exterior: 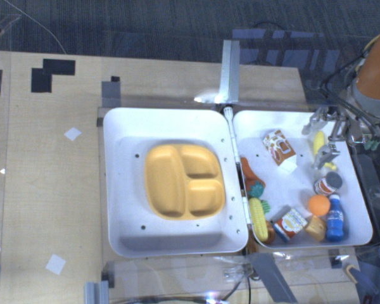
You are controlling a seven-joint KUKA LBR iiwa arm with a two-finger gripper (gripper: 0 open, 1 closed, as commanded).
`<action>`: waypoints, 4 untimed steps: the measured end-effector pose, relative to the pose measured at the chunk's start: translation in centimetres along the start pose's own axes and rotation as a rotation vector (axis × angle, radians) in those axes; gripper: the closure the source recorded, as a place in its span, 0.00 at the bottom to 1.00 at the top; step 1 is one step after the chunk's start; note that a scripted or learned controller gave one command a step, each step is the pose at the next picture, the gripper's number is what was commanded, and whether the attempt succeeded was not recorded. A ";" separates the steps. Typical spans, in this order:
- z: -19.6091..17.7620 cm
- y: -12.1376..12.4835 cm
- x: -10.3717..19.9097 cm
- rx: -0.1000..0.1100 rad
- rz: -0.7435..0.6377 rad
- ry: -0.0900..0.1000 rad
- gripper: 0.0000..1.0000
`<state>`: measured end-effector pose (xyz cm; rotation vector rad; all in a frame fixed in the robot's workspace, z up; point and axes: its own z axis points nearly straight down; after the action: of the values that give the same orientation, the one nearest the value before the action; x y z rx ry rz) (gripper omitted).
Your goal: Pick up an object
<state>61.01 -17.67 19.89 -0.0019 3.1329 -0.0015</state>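
The blue bottle (334, 223) stands below the gripper (323, 141). A banana (318, 143) lies right at its tip, light, smooth, curved; grasp across its middle. Finger state: cannot tell.

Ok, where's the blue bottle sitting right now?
The blue bottle is in the right bin, at its near right corner, just below the orange ball and right of a tan toy.

— Where does the camera sit?
— Fixed above the bench (44, 189), looking down at a slant on both white bins (114, 170), from fairly far off.
— And the arm (375, 75)?
— It enters from the view's right.
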 end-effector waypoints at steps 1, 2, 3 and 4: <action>10.8 -1.4 4.3 0.001 0.155 -0.005 0.00; 10.4 6.2 4.8 -0.002 0.532 0.002 0.00; 10.8 5.6 6.6 -0.001 0.222 -0.009 0.00; 10.8 1.3 7.3 0.000 0.420 -0.007 0.00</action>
<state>53.77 -16.36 8.99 0.6499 3.0575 0.0010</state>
